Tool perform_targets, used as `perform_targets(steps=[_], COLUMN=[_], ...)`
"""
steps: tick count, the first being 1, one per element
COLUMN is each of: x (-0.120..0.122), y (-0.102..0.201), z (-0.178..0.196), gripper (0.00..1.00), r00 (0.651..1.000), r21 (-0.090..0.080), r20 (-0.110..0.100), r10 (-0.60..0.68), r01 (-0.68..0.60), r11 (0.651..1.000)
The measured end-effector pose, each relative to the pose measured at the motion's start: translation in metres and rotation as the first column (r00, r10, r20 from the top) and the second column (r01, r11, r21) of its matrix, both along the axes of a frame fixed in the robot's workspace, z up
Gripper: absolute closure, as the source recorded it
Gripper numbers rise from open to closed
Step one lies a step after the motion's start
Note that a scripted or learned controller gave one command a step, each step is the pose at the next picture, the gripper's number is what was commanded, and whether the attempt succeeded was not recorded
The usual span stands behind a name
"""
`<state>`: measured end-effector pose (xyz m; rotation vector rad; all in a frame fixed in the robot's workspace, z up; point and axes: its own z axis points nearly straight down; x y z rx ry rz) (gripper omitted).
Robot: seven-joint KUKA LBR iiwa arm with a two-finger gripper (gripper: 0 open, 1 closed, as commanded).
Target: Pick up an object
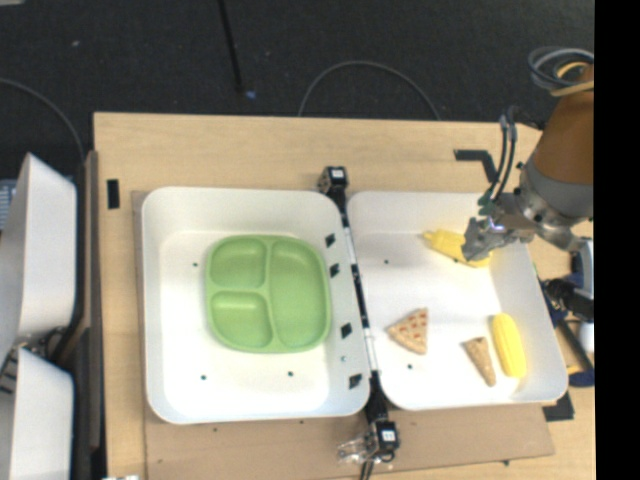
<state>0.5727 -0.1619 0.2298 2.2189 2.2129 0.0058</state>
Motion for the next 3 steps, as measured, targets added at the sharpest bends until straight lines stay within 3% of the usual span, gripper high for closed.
perform_targets(steps=[1, 3], x=[0.001, 0.001], y=[-0.001, 0.114], z=[0.032, 0.018], gripper=[1.0, 1.0], r00=[1.0, 1.0], r21=[0.001, 0.004], r20=[-0.003, -0.007], r10=[0.005, 0.01], r01=[-0.005, -0.01], r11=[1.0, 1.0])
